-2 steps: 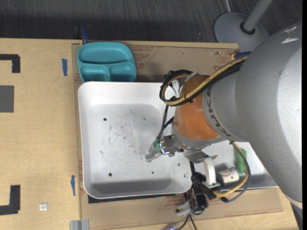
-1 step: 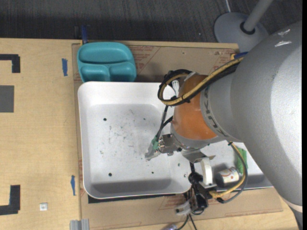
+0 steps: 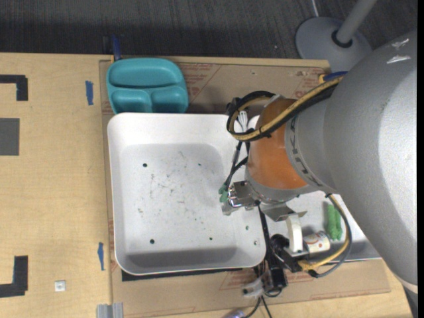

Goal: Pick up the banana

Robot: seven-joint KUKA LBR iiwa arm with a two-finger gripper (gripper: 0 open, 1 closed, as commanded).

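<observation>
Step in hand, as judged: searching out and closing in on the banana, with the arm reaching over the right bin. Best done by lining up over the fruit's middle, turning the wrist across its long curve, descending slowly, and checking for a firm hold before lifting.

End effector sits low beneath the orange band, at the seam between the two bins; whether open or closed, or holding anything, cannot tell, being masked by the wrist.

Banana hidden, probably under the arm in the right bin, so its offset from the end effector cannot be told. Worth not mistaking the small green thing in the right bin for the target.
</observation>
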